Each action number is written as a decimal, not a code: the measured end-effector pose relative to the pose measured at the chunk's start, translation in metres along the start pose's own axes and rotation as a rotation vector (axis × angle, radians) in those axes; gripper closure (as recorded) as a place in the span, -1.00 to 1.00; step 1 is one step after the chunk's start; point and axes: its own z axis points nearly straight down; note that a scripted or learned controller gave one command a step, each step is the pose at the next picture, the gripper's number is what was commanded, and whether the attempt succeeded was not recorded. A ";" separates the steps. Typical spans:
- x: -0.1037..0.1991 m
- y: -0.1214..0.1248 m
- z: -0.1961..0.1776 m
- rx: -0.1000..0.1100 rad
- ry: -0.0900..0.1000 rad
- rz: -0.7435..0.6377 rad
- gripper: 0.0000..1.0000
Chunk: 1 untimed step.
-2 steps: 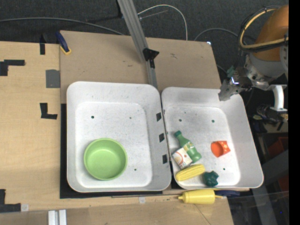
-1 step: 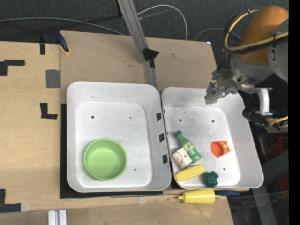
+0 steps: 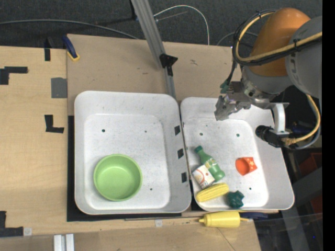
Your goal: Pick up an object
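Observation:
My gripper (image 3: pixel 226 109) hangs over the far edge of the right bin (image 3: pixel 272 156), well above the objects. In that bin's near half lie a green bottle with a white label (image 3: pixel 208 168), a yellow corn cob (image 3: pixel 212 192), a small dark green piece (image 3: pixel 235 198) and an orange-red object (image 3: pixel 245 165). The gripper is apart from all of them, with nothing visible between its fingers.
A green bowl (image 3: pixel 118 177) sits in the left bin (image 3: pixel 125 114) near its front left corner. A yellow bottle (image 3: pixel 222 219) lies outside the bins on the bench's front edge. A grey pole (image 3: pixel 149 22) slants across the back of the bench.

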 end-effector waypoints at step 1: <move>0.052 -0.025 0.011 0.003 -0.001 0.001 1.00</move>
